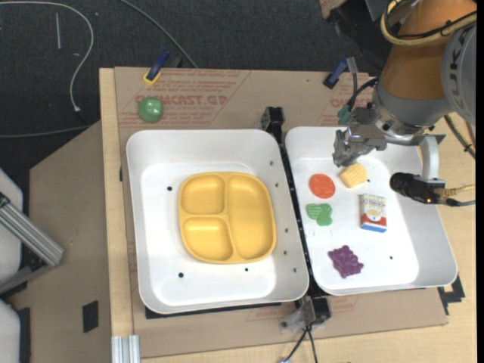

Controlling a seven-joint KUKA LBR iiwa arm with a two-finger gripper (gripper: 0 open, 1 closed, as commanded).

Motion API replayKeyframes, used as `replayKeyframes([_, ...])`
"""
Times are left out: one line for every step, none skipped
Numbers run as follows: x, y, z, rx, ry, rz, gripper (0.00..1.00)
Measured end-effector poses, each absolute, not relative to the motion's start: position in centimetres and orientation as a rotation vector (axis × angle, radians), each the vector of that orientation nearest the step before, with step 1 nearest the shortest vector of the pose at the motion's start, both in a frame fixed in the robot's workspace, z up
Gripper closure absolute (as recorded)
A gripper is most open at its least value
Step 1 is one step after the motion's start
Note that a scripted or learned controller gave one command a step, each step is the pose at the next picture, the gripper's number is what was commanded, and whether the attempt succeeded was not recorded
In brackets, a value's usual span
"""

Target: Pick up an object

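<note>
Gripper (pixel 346 151) hung over the right bin (pixel 431 267), near its back-left corner; can't tell its state from this view. Yellow block (pixel 353 175) lay just in front of it, tilted, apart from the tip. Orange disc (pixel 322 185) beside block; green piece (pixel 320 213), carton (pixel 373 212), purple grapes (pixel 345 261) nearer front. Yellow tray (pixel 226 217) sat in left bin (pixel 151 165).

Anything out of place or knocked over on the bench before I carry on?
One thing: a green ball lies on the cardboard beyond the left bin, outside both bins. The other small items, namely an orange disc, a yellow piece, a green piece, a small carton and purple grapes, sit in the right bin. Nothing looks spilled or damaged.
</note>
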State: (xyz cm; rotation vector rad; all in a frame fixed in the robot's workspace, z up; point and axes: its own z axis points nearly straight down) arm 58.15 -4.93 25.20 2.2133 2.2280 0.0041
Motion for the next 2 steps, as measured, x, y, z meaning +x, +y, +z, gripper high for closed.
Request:
replayKeyframes([59.8,0.6,25.3,2.214,2.229,0.005,1.0])
replayKeyframes([60.9,5.6,25.1,2.215,2.228,0.004,1.0])
